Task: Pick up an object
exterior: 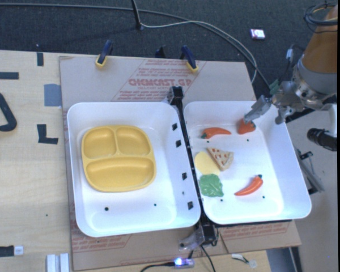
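Observation:
The right bin (283, 169) holds several toy foods. These are an orange carrot (216, 132), a small red piece (246, 127), a tan wedge (221, 157) lying against a pale yellow disc (203, 163), a green leafy piece (211, 185) and a red-orange chili (249, 186). My gripper (267, 115) hangs over the bin's far right corner, open and with nothing between its fingers. Its left finger (256, 111) points down at the small red piece and its tip is right beside that piece. The other finger (281, 117) stands over the bin's right rim.
The left bin (79, 208) holds a yellow divided plate (119, 156). A black divider with clips (184, 152) runs between the bins. Blue-and-yellow clamps (103, 55) pin the cardboard at the back. A black cable (215, 33) crosses the dark floor behind.

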